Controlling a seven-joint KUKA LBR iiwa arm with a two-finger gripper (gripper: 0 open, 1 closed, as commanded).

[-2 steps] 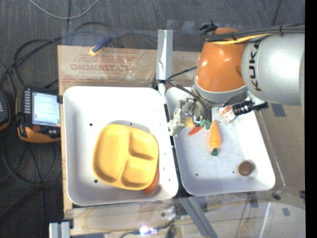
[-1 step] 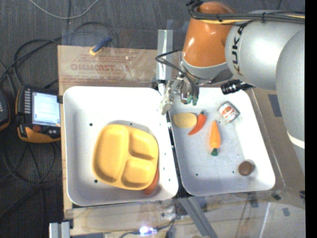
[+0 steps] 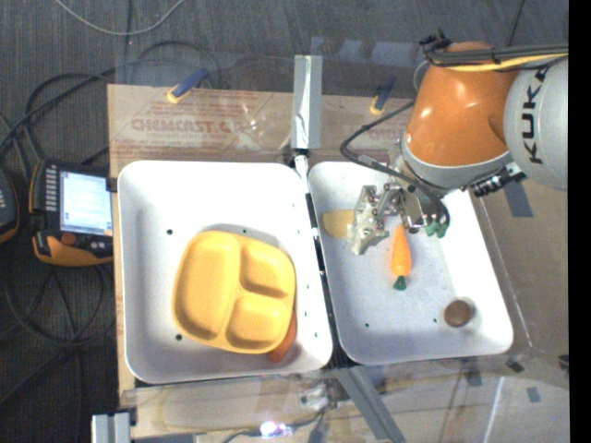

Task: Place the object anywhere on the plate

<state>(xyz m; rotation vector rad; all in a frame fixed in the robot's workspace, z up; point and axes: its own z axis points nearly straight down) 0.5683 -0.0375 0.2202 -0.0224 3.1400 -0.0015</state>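
A yellow divided plate (image 3: pixel 237 290) lies in the left bin (image 3: pixel 148 192), with three compartments and a bit of something orange-red showing under its lower right edge. In the right bin (image 3: pixel 480 340), my gripper (image 3: pixel 367 224) hangs low over the upper left part. An orange toy carrot (image 3: pixel 400 253) with a green end lies just to its right. A pale yellowish object (image 3: pixel 337 221) sits right beside the gripper's left side, near the bin's left wall. Whether the gripper touches either thing is unclear.
A small brown round object (image 3: pixel 458 314) rests near the right bin's lower right corner. The raised rim between the two bins (image 3: pixel 317 266) separates the gripper from the plate. The arm's orange band (image 3: pixel 457 109) looms over the right bin's top edge.
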